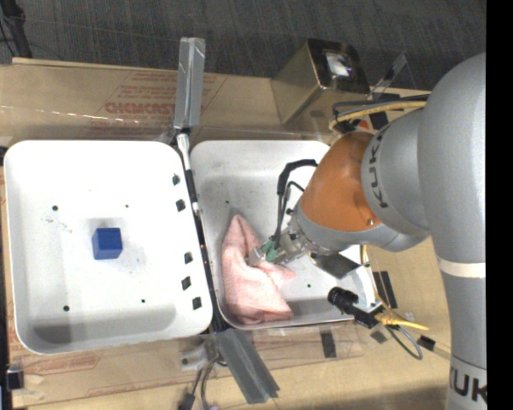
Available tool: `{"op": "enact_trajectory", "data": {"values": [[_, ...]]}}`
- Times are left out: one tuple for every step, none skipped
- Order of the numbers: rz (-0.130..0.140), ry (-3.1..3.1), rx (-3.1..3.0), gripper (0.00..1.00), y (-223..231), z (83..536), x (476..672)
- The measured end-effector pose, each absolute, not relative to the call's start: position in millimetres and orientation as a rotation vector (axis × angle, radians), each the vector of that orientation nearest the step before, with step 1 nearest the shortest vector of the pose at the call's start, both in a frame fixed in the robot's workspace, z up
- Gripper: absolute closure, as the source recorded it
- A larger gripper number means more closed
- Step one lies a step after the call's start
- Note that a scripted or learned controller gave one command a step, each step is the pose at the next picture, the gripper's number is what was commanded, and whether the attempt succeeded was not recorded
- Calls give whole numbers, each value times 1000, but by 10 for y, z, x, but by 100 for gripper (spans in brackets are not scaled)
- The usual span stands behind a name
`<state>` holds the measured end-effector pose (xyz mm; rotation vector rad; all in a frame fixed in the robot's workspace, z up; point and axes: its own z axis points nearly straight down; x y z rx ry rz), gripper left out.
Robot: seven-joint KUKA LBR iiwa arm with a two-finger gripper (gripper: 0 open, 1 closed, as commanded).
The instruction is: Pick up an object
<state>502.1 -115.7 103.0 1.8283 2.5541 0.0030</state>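
1. The pink cloth [250,273] lies crumpled in the right bin [239,165], against that bin's left wall and reaching toward its near edge. Being soft and bunched, it may yield only a loose fold to a pinch, and that fold could slide free as the arm lifts.
2. The gripper [270,253] is down at the cloth's right edge, touching or just over it. I cannot tell whether the claw is apart or clamped; the wrist hides it. If it has bitten only the fringe, the hold is likely weak.
3. The cloth sits close to the divider between the bins, so a sideways tug could drag it against the wall instead of raising it.
4. The blue cube [108,243] rests well apart in the left bin [34,169], beyond any disturbance.
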Motion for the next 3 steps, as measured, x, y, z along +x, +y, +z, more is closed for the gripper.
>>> {"op": "enact_trajectory", "data": {"values": [[2, 2554, 1827, 0, -1160, 1031, 5022], [-4, 2504, 1898, 0, -1025, 918, 5253], [-4, 2511, 1894, 100, -1014, 1009, 5254]]}}
